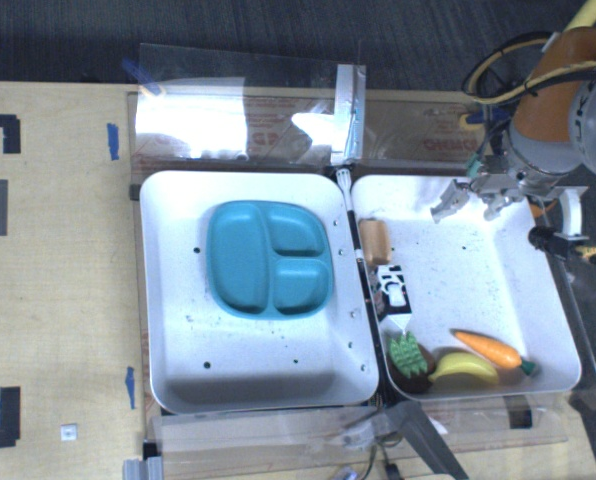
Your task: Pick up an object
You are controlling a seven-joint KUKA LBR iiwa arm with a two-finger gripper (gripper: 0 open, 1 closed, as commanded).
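A: Camera view first: which thing would you go for? The carrot (488,349) lies near the front right corner of the right bin (498,268), with the banana (465,367) touching its near side and a green leafy toy (409,354) just beside the banana.

B: The carrot, I think. It looks like a moulded plastic toy, so I judge it light, stiff and rather smooth; it could squirt out of a pinch at the tapered tip. I would take it across the thick middle, fingers on either side of its long axis.

A: And the banana pressed against it?

B: That is the risk. One finger has to slide into the seam between them, or it will land on the banana instead.

A: What else is in there?

B: A small brown block (374,239) against the left wall, and a black-and-white tag (392,288) below it. The left bin (178,358) holds a blue divided plate (270,258).

A: Where is the gripper (475,200)?

B: Over the bin's far right corner, well apart from the carrot, its two fingers spread with nothing between them.
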